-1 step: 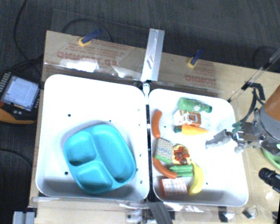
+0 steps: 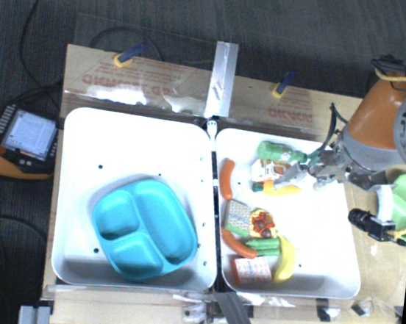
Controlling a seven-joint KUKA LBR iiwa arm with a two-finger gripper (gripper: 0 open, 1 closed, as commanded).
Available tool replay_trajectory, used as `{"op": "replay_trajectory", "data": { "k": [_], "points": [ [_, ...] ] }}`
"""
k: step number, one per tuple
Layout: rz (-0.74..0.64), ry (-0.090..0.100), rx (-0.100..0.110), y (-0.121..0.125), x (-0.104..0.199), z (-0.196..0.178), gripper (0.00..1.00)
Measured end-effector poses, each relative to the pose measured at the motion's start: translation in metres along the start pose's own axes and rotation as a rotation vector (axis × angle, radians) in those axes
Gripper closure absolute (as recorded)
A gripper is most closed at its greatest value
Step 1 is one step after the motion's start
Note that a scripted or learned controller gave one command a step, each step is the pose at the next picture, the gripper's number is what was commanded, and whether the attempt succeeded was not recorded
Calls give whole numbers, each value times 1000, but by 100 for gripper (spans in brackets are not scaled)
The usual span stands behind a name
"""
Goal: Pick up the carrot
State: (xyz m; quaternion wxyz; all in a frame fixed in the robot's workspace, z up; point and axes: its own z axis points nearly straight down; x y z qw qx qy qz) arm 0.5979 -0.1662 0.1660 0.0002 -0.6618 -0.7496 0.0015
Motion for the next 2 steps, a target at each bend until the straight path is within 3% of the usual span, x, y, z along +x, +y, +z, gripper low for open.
{"op": "replay_trajectory", "data": {
  "k": [1,2],
  "points": [
    [-164,-8,-7,40,25,67,0],
    [-165,1,7,37,27,60,100]
  ]
}}
